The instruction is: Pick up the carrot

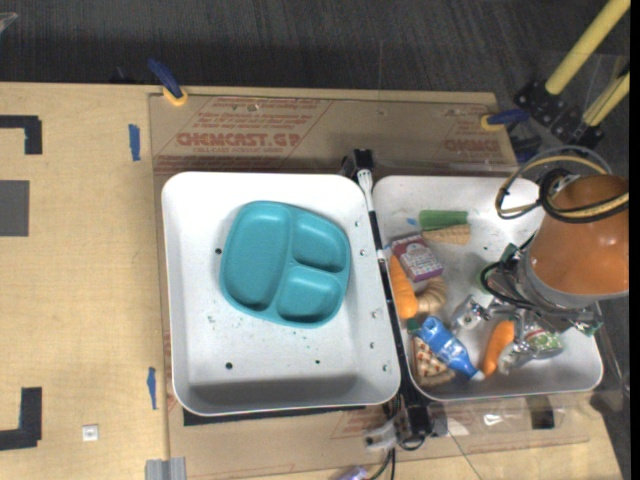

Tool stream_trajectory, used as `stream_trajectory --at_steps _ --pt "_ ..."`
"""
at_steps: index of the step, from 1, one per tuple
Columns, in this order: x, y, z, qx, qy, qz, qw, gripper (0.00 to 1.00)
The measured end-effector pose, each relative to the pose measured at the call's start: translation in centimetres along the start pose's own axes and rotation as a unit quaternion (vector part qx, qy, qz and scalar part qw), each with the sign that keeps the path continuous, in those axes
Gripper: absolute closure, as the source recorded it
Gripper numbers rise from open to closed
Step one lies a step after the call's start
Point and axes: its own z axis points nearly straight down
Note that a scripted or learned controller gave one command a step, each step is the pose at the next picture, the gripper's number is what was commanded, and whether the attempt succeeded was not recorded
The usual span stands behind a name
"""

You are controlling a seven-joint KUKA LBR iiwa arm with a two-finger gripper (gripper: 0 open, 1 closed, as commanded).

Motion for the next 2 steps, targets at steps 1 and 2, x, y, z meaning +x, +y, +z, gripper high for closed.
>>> stream_trajectory --at_steps 1,2 --pt "2.1 -2.5 0.1 -0.002 -0.004 -0.131 0.9914 0.0" --pt "1.2 -0.2 0.0 0.001 -0.001 -0.31 0.9507 0.0"
